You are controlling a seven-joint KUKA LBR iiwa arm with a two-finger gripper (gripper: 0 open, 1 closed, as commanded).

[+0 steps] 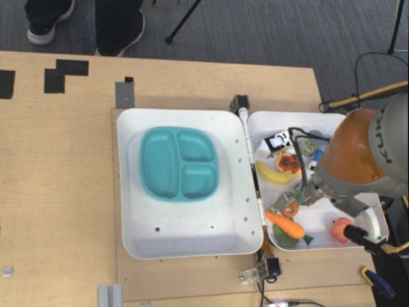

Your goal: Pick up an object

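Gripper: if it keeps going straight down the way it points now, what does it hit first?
Probably the carrot, just below-left of the gripper in the right bin. Depth is unclear from this slanted view.

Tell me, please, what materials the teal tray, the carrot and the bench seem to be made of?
Tray: likely moulded plastic, smooth, even teal, rounded compartments.
Carrot: probably toy plastic or rubber, uniform bright orange; I cannot say which.
Bench: appears to be wood or plywood, pale, matte, faint grain.

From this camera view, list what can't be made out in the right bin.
- Gripper: too small and cluttered to judge its fingers.
- Right bin: its middle is hidden under the arm.
- Items behind the banana: too small to identify.
- Red object: partly covered by a black part.
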